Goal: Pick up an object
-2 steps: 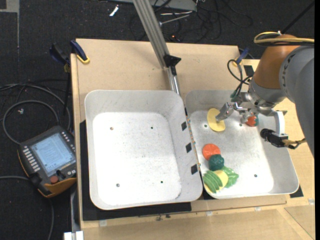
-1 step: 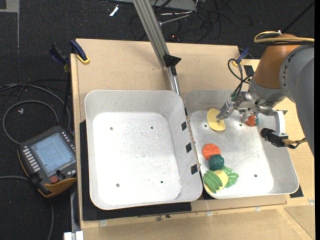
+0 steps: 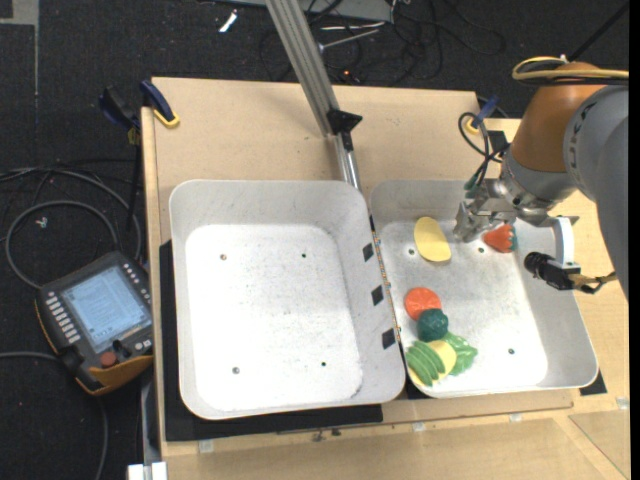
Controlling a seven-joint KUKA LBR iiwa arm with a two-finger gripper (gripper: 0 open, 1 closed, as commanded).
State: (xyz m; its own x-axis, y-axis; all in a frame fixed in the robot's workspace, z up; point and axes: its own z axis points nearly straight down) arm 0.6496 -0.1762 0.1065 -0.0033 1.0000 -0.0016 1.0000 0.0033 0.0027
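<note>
- Nearest the camera, at the front of my right bin [image 3: 560, 368], a yellow-and-green piece [image 3: 436, 357] lies close to the bin's left wall.
- Touching it just behind is a dark green ball [image 3: 432, 324], and an orange ball [image 3: 422, 300] sits against that one.
- The left bin [image 3: 265, 298] lies alongside, its right rim overlapping the right bin's left edge.
- Further back in the right bin, a pale yellow oval [image 3: 432, 239] lies flat.
- My jaws [image 3: 478, 224] are low over the back of the right bin, just right of the yellow oval; I cannot tell how wide they stand.
- A red-orange object [image 3: 499, 236] sits just beside them on the right.
- Beyond, the bare worktop [image 3: 250, 128] carries a slanting metal pole [image 3: 305, 53].
</note>
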